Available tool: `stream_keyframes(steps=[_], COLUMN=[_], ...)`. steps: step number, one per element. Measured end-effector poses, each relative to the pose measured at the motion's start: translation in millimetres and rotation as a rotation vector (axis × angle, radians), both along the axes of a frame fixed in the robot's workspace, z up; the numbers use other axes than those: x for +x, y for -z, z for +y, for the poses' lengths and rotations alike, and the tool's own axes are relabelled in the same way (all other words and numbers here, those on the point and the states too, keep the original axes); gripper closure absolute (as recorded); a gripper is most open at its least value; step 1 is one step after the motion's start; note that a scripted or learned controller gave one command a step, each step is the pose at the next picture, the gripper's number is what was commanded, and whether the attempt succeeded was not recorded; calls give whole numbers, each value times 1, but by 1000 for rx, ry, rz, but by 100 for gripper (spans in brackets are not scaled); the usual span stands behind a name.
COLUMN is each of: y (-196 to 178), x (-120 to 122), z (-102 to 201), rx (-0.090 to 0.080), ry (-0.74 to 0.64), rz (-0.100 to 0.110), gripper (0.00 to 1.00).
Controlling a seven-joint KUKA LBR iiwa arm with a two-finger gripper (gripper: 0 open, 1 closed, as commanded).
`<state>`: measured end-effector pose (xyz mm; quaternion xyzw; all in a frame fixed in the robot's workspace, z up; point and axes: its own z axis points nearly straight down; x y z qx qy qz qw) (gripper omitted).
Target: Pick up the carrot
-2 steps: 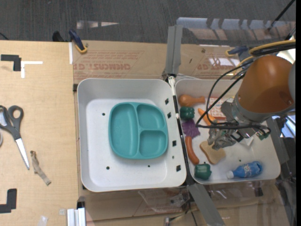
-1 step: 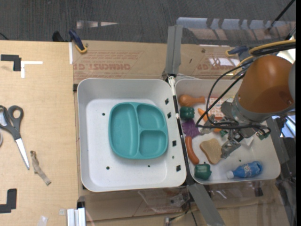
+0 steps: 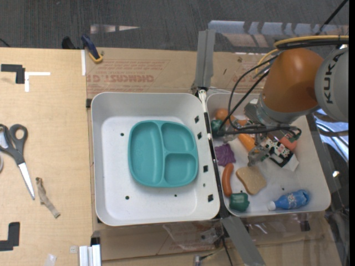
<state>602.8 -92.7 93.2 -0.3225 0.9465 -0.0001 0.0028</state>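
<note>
From the fixed overhead camera, the grey arm (image 3: 310, 87) with its orange band reached in from three o'clock and hung over the right bin (image 3: 317, 165), its gripper (image 3: 259, 155) low among the clutter near the bin's centre. How far the fingers stood apart could not be told, since wrist and cables covered them, and nothing was visible between them. The carrot (image 3: 246, 141), a short orange piece, lay just at eleven o'clock of the gripper, close beside it and partly under the black cables (image 3: 249, 125); whether the two were touching could not be made out. A purple piece (image 3: 224, 154) lay at nine o'clock of the gripper, a red sausage-like piece (image 3: 227, 180) at seven o'clock, a slice of bread (image 3: 251, 179) at six o'clock, a green item (image 3: 239, 201) further toward seven, and a blue bottle (image 3: 289, 200) at five o'clock near the bin's front wall. A small orange ball (image 3: 222, 114) and a dark green thing (image 3: 216, 126) sat at the bin's upper left corner. The left bin (image 3: 105, 165) held a teal divided plate (image 3: 163, 153), and scissors (image 3: 16, 154) lay on the counter (image 3: 44, 121) at far nine o'clock. The risk, as I judged it, was crowding: the carrot lay hemmed in by neighbours, so a closing grasp could land off-centre, nudge it aside, or catch the bread or purple piece instead; the other orange and red items nearby could also be mistaken for it.
</note>
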Motion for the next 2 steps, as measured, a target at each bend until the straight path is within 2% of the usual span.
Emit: stream_keyframes(steps=[1, 2], y=[-11, -187], x=[2, -16], z=[1, 13], rx=[1, 0], ry=[2, -132], rz=[-7, 0], gripper=[100, 100])
